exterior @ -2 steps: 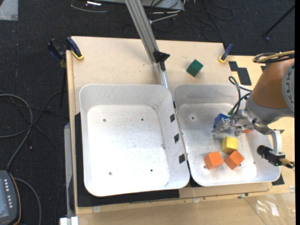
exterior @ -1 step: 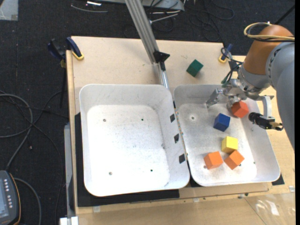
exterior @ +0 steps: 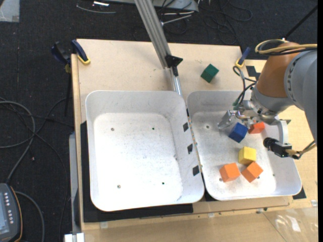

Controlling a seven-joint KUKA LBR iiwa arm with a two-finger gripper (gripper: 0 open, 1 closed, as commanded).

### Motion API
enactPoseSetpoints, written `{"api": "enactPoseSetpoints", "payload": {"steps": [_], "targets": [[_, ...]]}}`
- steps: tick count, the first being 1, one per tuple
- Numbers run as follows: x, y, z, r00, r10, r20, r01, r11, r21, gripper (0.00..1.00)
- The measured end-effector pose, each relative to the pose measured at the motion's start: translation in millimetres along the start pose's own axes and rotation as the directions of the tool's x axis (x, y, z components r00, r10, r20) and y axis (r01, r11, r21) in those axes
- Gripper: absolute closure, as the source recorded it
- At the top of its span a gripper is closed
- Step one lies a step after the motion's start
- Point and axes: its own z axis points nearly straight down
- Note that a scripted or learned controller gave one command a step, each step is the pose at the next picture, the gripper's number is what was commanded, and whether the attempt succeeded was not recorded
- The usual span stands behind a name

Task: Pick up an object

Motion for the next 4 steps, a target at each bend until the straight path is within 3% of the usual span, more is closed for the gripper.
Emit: {"api": "enactPoseSetpoints", "payload": {"steps": [1, 2, 3, 4], "targets": [[-24, 19, -1, 1.0, 0.001, -0.01, -0.001, 1.0, -0.003, 0.0], [22, 10, 0, 1.0, -0.003, 0.0, 0.003, 1.0, -0.004, 0.0], [19, 10, -11, 1.0, 0.001, 0.002, -0.001, 1.0, -0.007, 1.0], [18, 10, -10, 1.0, 0.002, 0.002, -0.002, 1.0, -0.006, 0.0]]}}
